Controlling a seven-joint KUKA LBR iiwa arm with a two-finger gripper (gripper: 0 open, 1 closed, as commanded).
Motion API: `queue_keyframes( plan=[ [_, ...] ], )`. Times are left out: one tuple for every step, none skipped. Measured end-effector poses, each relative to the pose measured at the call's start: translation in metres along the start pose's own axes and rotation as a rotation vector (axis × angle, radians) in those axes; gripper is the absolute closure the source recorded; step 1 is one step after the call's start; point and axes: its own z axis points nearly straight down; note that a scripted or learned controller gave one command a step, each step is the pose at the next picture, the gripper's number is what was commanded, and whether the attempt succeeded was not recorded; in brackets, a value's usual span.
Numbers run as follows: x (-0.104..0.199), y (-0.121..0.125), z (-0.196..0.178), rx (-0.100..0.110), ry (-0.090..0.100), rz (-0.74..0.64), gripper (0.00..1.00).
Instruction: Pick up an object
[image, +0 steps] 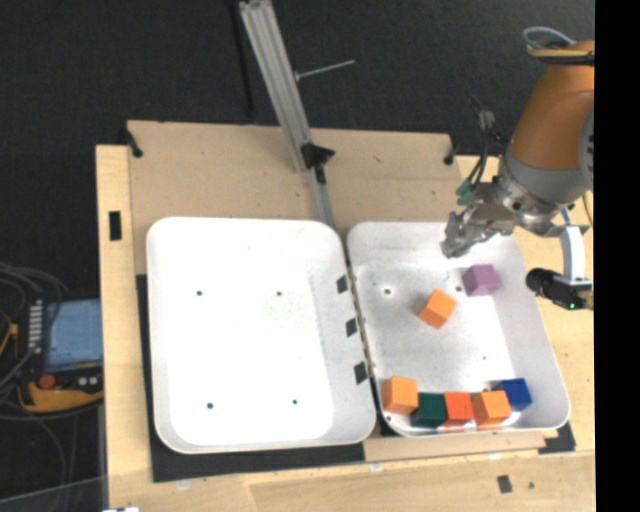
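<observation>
The gripper (456, 246) hangs over the far part of the right bin (400, 250), with nothing visible between its fingers. A purple block (481, 279) lies just to its near right. An orange block (437, 309) sits tilted near the bin's middle. Along the near wall lie an orange block (401, 394), a green block (431, 409), a red-orange block (459, 406), another orange block (491, 407) and a blue block (514, 392).
The left bin (170, 300) stands beside the right one, joined by black clips (352, 326). A slanted metal pole (285, 95) rises behind the bins. Cables and a blue device (72, 335) lie off the bench's left edge.
</observation>
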Motion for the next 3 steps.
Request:
queue_keyframes(
  plan=[
    [0.056,-0.019,0.01,0.002,-0.001,0.001,1.0],
    [0.101,-0.03,0.02,0.002,-0.001,0.001,1.0],
    [0.16,-0.04,0.022,0.002,0.0,-0.001,1.0]
  ],
)
